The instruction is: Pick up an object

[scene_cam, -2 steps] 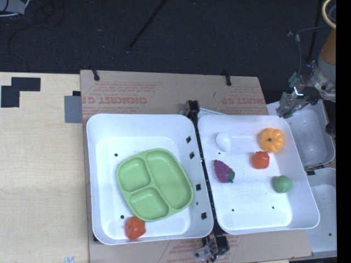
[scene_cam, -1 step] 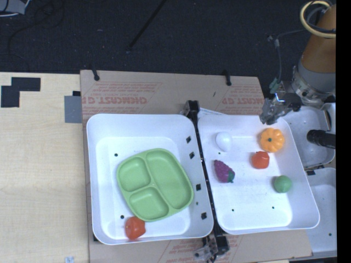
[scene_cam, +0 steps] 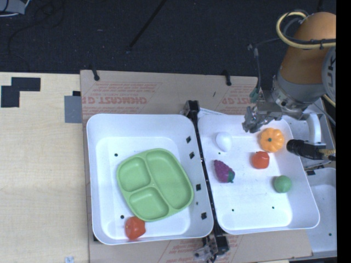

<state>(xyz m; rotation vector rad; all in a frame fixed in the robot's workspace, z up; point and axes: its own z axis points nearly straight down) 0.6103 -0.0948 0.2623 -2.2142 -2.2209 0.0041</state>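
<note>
Pick not done yet. Hand (scene_cam: 253,123) hovering at upper edge of right bin (scene_cam: 307,212), just beside orange pumpkin (scene_cam: 272,139); spread or pressed together, cannot tell, too blurry. Nothing visibly held. Probably targeting pumpkin or white egg (scene_cam: 223,141). Red tomato (scene_cam: 260,160), purple item (scene_cam: 223,171), green ball (scene_cam: 283,184) lying untouched in same bin

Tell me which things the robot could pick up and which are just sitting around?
Could be picked up:
- small pumpkin, next to the gripper
- white egg
- purple grapes
- red tomato
- green ball
- red fruit in the left bin

Just sitting around:
- green divided plate
- right bin
- cardboard sheet
</note>
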